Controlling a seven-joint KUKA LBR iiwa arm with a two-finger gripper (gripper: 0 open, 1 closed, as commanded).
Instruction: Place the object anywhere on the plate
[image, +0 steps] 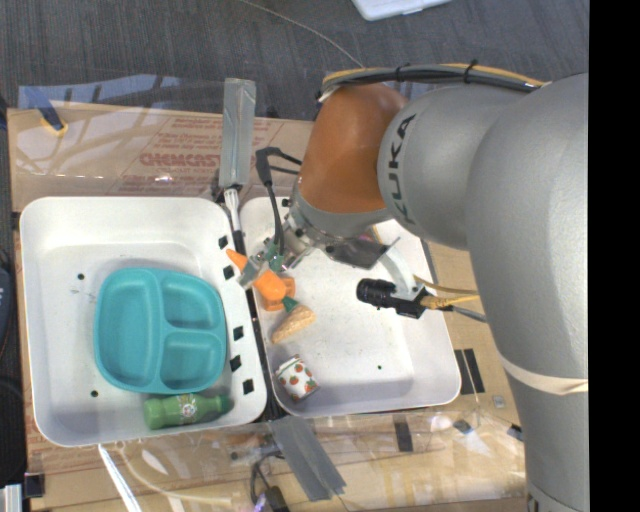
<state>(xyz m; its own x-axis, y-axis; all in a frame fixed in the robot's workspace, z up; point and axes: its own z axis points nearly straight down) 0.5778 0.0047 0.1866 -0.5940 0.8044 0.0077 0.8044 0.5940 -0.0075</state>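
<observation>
KUKA arm (480, 180) reaches in from 3 o'clock and covers the upper half of the right bin (400, 370); its bulk leaves little room above that bin, while the left bin (50, 260) lies open from above. Teal divided plate (160, 328) sits in the left bin, slightly toward 9 o'clock of that bin's centre, all three compartments bare, so nothing has been placed yet and, judging by this, the task is at the pick stage. Green bottle (185, 407) lies on its side at 6 o'clock of the plate, just beside its rim. The shared bin walls (250, 330) stand between pick zone and plate; any transfer needs lift over that ridge, toward 9 o'clock. Gripper (272, 258) is low at the left edge of the right bin, right at the orange carrot-like toy (272, 287); cannot tell whether it is clenched or released, and no grasp is confirmed. Bread-shaped piece (294, 323) lies touching or just beside the toy at 5 o'clock. Small patterned cup (295, 377) lies tipped near the 6 o'clock wall. The toy is tight against the wall, a poor approach margin.
</observation>
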